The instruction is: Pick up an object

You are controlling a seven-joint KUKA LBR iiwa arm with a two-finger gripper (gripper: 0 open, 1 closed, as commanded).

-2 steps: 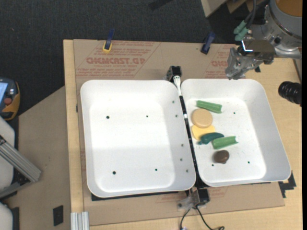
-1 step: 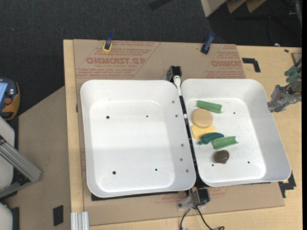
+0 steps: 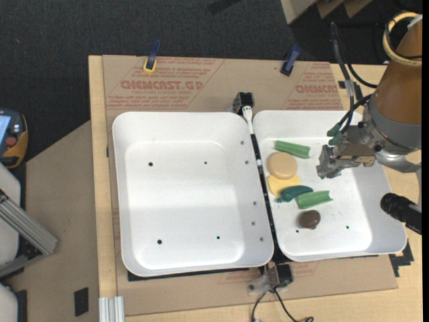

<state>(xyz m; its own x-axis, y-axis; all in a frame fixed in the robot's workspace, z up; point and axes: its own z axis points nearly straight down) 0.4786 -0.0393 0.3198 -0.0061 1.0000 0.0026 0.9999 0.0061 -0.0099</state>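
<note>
Objects for picking: a small cluster in the right bin (image 3: 375, 243), toward its left half, close to the divide between the two bins

Green stick (image 3: 292, 149) at the top of the cluster, lying at a slight slant
Tan round disc (image 3: 283, 165) just below it, overlapping a yellow block (image 3: 277, 184)
Teal piece (image 3: 293, 192) against the lower edge of the yellow block, touching a second green stick (image 3: 314, 198) to its right
Dark brown lump (image 3: 309, 219) lowest of the group, just apart from the green stick above it

Pincer (image 3: 328, 166) over the right bin, right of the cluster and near the upper green stick and tan disc, not seen touching any of them; nothing visible between the fingers; whether apart or together, cannot tell from this slant

Grey arm (image 3: 395, 123) entering from the right, with a broad orange section (image 3: 402, 79) above the wrist and dark cables running down to the wrist

Left bin (image 3: 134, 247) white, with only small dark dots on its floor

Both bins side by side on a brown cardboard sheet (image 3: 174, 79) printed with red lettering, on the worktop; a blue clip with a yellow tip (image 3: 151, 58) and a second blue clip (image 3: 291, 59) at the far edge of the sheet; a small black clamp (image 3: 242, 102) at the top of the seam between the bins, another (image 3: 278, 276) at the bottom
</note>
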